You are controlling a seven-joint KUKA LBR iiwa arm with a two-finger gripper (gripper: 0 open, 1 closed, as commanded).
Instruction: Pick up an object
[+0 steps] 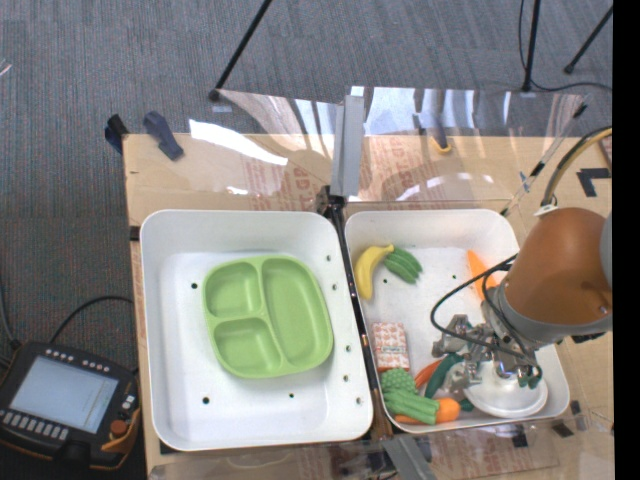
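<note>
Right bin [500, 226]: tool [478, 360] low at front-right corner, toys [415, 393] adj.

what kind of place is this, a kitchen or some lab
Most likely a robot lab, not a kitchen: a robot arm reaches over two white bins holding toy food like a banana, a teach pendant sits beside the bench, and stand legs rest on office carpet.

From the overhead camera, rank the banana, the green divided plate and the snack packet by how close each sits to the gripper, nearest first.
Measured from the gripper, low in the right bin:
1. Snack packet, just left of it in the same bin.
2. Banana, up at that bin's far left corner.
3. Green divided plate, across the divider in the left bin.
</note>
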